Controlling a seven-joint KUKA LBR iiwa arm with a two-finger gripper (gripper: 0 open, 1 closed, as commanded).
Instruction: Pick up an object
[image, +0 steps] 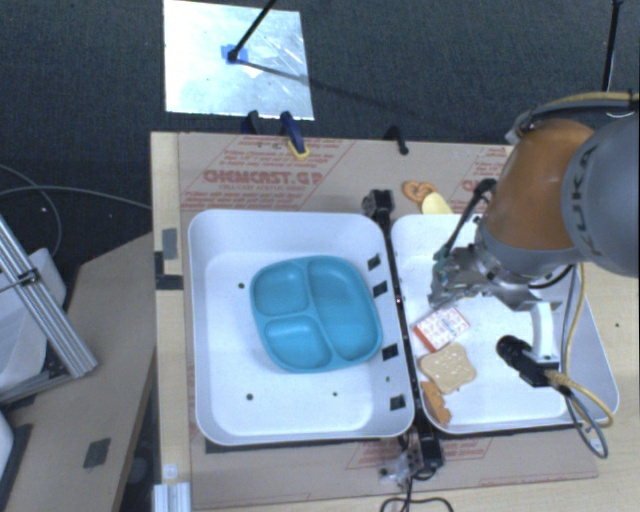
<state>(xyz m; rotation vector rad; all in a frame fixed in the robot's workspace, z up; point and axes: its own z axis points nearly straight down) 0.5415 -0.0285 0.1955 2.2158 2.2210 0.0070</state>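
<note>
Look to the left bin: it holds one blue divided plate, lying flat near its middle. The right bin holds a small red-and-white packet, a toast-shaped piece just below it, and a smaller tan item at the lower left corner. A yellow item sits at the bin's far edge. The gripper hangs above the packet; you cannot tell its finger state or any hold from this angle.
</note>
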